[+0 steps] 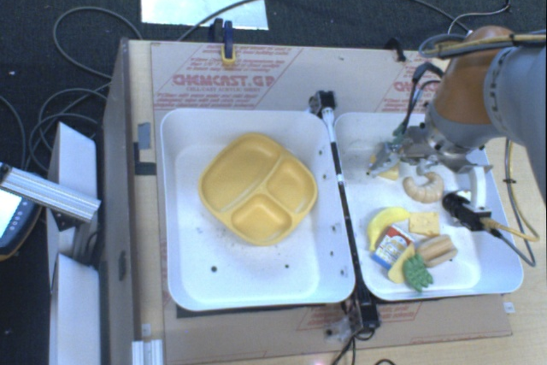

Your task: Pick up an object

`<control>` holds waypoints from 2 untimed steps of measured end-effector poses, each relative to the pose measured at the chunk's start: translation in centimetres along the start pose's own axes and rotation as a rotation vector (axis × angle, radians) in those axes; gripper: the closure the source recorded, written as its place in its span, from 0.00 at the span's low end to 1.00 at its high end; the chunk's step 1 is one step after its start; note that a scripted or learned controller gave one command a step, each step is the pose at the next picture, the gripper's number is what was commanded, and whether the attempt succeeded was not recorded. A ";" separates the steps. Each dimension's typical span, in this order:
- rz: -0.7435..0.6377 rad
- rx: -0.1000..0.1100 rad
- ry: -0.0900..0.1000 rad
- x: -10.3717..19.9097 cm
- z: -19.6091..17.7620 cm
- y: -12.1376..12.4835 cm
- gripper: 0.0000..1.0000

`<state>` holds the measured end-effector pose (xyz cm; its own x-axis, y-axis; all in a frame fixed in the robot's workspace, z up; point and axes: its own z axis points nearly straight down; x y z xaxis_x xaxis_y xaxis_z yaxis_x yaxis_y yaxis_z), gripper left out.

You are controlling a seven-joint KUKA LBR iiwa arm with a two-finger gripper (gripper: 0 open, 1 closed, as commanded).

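My gripper [382, 160] is low in the right bin [491, 278], near its upper left part and close to the divider. A small yellow piece [390, 175] lies just beneath it. To its right lies a beige curled shrimp-like toy [425, 186]. Further toward the front are a yellow banana [386, 223], a tan cracker [424, 224], a small blue and red box [391, 250], a brown bread roll [438, 249] and a green leafy piece [417, 273]. Nothing visibly sits in the gripper.
The left bin [197, 269] holds a yellow divided plate [258, 188]. A black rod [335, 158] runs along the divider between the bins. The grey and orange arm [479, 94] covers the right bin's back right corner. Cables trail over its right rim.
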<state>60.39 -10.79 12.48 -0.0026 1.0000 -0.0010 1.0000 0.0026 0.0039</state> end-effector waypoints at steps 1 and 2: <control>-0.001 -0.014 -0.004 -2.0 3.4 -3.2 0.00; -0.001 0.000 0.001 0.1 3.2 3.2 0.00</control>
<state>63.63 -10.68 9.33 -0.0035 1.0000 0.0002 1.0000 0.0035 0.0035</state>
